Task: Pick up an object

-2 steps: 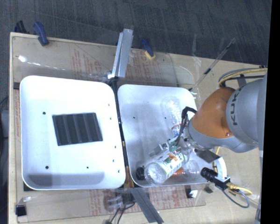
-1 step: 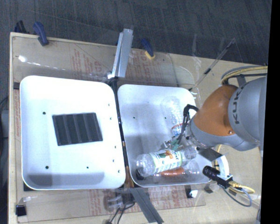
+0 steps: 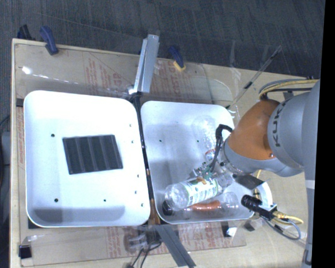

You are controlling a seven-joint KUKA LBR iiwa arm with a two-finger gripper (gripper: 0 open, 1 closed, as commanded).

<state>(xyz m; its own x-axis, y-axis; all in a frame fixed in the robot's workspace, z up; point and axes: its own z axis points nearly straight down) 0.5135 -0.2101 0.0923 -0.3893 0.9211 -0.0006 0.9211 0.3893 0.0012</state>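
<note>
Lying tilted in the right white bin (image 3: 156, 130), a clear plastic bottle with green-white label (image 3: 195, 192) sits just beside the end effector (image 3: 209, 171), whose grip I cannot tell.

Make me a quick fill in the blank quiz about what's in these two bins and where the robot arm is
1. The dark ribbed rectangular object lies in the ____ bin.
2. The clear plastic bottle lies on its ____ in the right bin.
3. The slim object just below the bottle is ____ in colour.
4. The arm reaches in over the ____ bin.

Missing words: left; side; orange; right
</note>
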